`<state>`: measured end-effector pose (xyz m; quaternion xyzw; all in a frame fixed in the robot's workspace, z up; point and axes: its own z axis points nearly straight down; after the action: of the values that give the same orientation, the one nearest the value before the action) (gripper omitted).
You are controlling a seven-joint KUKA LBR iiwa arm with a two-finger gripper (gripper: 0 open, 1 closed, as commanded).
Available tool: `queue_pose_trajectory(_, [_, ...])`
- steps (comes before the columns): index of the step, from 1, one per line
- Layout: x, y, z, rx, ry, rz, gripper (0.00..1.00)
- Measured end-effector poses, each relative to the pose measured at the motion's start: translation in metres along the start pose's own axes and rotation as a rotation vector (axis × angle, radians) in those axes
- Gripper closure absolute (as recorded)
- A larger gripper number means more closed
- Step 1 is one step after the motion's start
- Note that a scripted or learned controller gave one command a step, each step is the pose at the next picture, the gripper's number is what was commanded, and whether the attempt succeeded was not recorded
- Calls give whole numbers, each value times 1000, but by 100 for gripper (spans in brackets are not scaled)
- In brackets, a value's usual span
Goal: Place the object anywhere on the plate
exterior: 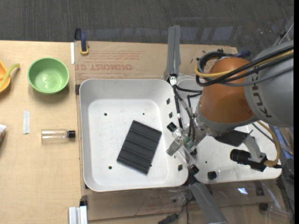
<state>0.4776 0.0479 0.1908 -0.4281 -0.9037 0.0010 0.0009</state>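
Grey arm point(275, 85) in from the right, pincer point(180, 146) low, pointing left.

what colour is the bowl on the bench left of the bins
Light green, seen plainly in the camera view: the bowl.

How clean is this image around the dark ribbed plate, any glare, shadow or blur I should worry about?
Camera view: even, soft lighting; the dark ribbed plate is sharp, with only a faint shadow on the left bin. No strong glare on the white floor. The hand at the bin's right edge looks cluttered and slightly soft, hard to read.
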Motion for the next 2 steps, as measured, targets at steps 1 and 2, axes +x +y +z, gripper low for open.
queue_pose_trajectory(1, [-25,93,0,1,0,-75,100])
queue_pose_trajectory(2, [61,49,44,3,1,-171,100])
